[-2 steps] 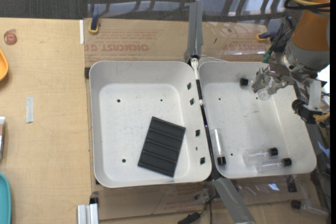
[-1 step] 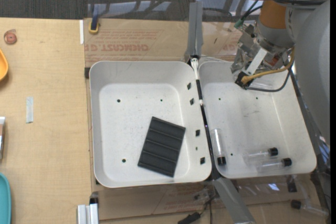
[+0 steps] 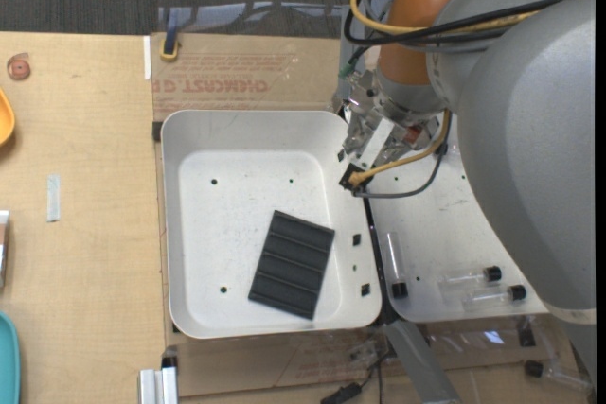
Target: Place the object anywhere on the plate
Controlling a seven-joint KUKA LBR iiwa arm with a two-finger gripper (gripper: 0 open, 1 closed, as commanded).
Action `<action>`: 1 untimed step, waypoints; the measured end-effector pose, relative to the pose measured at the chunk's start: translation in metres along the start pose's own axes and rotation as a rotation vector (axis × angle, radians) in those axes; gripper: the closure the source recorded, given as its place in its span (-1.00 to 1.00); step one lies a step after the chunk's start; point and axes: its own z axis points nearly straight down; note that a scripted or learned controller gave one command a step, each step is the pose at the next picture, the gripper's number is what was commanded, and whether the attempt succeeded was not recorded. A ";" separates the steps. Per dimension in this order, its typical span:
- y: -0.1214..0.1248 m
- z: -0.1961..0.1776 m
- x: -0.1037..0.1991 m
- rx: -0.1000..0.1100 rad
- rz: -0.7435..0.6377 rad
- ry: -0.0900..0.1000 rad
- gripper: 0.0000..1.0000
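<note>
The claw (image 3: 365, 139) was positioned above the strip where the two white bins met, near their far corners. Its state could not be determined, as it was masked by the wrist. The black ribbed slab (image 3: 293, 263) was located below and to the view's left of the claw, well apart from it. It lay flat and skewed on the floor of the left-hand bin (image 3: 176, 203), near that bin's front wall. Clear tubes with black caps (image 3: 473, 278) were located below and to the view's right of the claw, in the right-hand bin (image 3: 431, 232). An orange rim (image 3: 5, 123) was noted far to the claw's left, at the edge of the desk (image 3: 85, 156).
</note>
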 end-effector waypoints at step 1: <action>-0.042 0.000 0.009 0.000 0.348 -0.001 1.00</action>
